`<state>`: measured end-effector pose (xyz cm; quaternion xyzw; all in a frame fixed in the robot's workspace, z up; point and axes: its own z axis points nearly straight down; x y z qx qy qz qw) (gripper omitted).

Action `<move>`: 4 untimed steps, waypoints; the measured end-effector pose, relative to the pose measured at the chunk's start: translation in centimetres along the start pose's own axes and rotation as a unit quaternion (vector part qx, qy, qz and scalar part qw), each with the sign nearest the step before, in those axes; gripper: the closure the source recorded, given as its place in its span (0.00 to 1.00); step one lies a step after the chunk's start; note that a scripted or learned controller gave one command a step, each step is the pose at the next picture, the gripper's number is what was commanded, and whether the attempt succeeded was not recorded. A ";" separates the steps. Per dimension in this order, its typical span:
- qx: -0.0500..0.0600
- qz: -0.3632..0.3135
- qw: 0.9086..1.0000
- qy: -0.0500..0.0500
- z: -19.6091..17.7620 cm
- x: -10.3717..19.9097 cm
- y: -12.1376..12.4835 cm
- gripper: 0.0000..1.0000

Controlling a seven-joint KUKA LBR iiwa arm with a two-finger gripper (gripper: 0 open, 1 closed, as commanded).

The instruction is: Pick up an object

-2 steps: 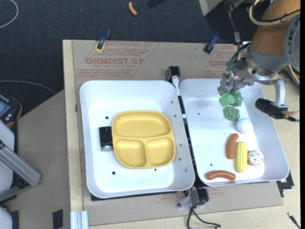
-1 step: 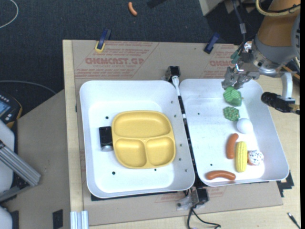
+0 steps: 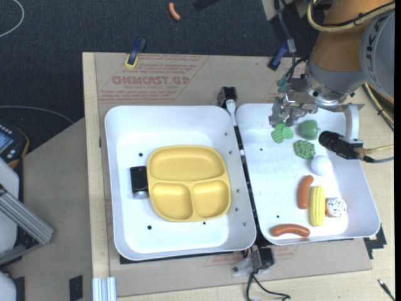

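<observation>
The gripper [image 3: 283, 119] is seen low over the far part of the right bin [image 3: 269, 187], just above a small green toy [image 3: 281, 133]. Whether its jaws are spread or pressed together cannot be told. A darker green piece [image 3: 308, 129] lies just beside. A yellow divided tray [image 3: 187, 182] is placed in the left bin [image 3: 125, 130].
</observation>
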<state>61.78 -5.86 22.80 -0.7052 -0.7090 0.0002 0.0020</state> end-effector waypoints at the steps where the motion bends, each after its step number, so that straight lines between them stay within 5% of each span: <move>1: 0.000 0.000 1.000 0.000 0.1 5.1 -0.3 1.00; 3: 0.001 0.001 1.000 -0.001 1.3 12.1 -3.8 1.00; 4: -0.004 0.002 1.000 -0.001 -0.7 12.2 -3.6 1.00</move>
